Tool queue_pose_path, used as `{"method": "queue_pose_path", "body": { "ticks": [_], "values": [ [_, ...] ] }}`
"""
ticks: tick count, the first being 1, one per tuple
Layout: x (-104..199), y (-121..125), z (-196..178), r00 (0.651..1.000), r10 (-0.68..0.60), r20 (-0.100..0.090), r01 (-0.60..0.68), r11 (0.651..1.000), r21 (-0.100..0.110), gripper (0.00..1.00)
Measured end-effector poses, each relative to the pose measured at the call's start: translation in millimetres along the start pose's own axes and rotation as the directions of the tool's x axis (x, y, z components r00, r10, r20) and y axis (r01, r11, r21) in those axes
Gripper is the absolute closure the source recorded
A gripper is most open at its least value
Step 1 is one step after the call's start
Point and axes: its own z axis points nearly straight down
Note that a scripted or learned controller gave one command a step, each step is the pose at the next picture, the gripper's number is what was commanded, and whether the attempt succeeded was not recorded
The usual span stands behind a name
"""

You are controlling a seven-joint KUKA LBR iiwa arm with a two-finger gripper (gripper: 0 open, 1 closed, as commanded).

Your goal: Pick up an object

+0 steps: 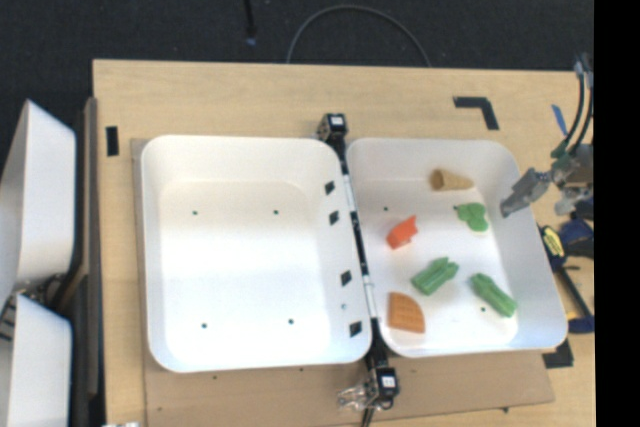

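Approach step: the claw (pixel 522 191), its opening state impossible to tell, sits at the right bin's (pixel 420 157) right rim, just beside a small green piece (pixel 472 216) lying inside that bin; next it must descend squarely over one such piece

Light wooden bench (pixel 250 90) bearing two shallow white bins side by side, left bin (pixel 150 255) and right bin (pixel 535 300), touching along a central seam fitted with black clips (pixel 347 245)
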Motion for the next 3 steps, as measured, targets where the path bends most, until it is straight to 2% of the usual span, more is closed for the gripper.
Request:
{"method": "queue_pose_path", "body": {
  "ticks": [1, 2, 3],
  "values": [
    [11, 53, 167, 1.0, -0.003, -0.003, 0.003, 1.0, 0.006, 0.0],
    [69, 118, 200, 1.0, -0.007, -0.002, 0.007, 1.0, -0.004, 0.0],
    [76, 58, 198, 1.0, 0.004, -0.001, -0.004, 1.0, 0.005, 0.0]
  ]
}}
